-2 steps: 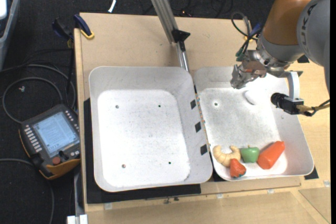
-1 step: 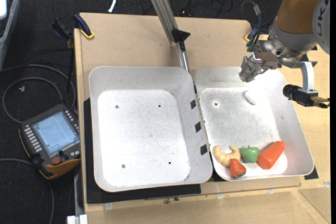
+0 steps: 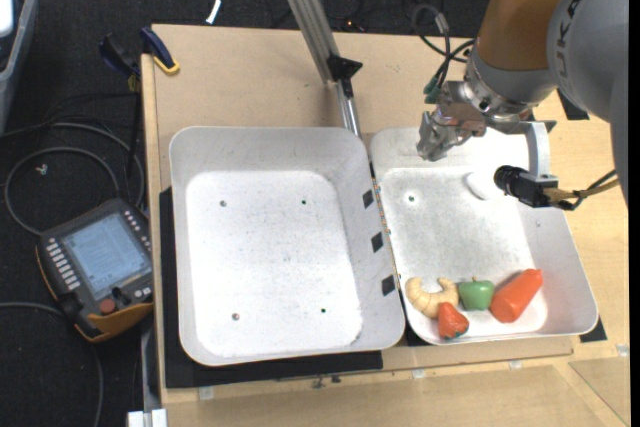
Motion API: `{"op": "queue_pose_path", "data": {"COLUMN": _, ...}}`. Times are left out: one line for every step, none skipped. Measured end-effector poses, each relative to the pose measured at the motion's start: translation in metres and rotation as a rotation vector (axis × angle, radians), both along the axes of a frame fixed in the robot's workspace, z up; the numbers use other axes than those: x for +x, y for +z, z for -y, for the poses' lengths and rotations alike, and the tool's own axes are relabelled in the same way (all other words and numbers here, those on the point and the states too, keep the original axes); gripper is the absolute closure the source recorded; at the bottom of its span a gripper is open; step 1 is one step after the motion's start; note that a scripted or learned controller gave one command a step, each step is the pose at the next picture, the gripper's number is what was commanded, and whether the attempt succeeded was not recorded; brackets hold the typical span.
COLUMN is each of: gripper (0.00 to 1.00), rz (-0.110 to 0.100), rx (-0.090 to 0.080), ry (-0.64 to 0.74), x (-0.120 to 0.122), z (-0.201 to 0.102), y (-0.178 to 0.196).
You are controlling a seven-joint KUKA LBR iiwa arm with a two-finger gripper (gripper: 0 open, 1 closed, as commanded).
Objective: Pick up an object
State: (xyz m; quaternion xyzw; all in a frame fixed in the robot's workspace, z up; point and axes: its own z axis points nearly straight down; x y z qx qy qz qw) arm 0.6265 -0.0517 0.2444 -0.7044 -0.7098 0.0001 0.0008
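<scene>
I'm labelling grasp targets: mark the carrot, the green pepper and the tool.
carrot [image 3: 516, 296]: camera view, middle of its body.
green pepper [image 3: 476, 293]: camera view, its top.
tool [image 3: 434, 147]: camera view, its tip.

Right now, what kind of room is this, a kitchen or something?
More likely a robot lab or workshop. A big grey and orange robot arm reaches over two white bins on a wooden bench, and a handheld control pendant lies among cables on the floor.
</scene>
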Motion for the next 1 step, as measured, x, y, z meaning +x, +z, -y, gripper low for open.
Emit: {"op": "queue_pose_path", "data": {"gripper": 1.00, "rz": -0.001, "rx": 0.001, "ry": 0.001, "x": -0.0013, "z": -0.0565, "y": -0.0108}}
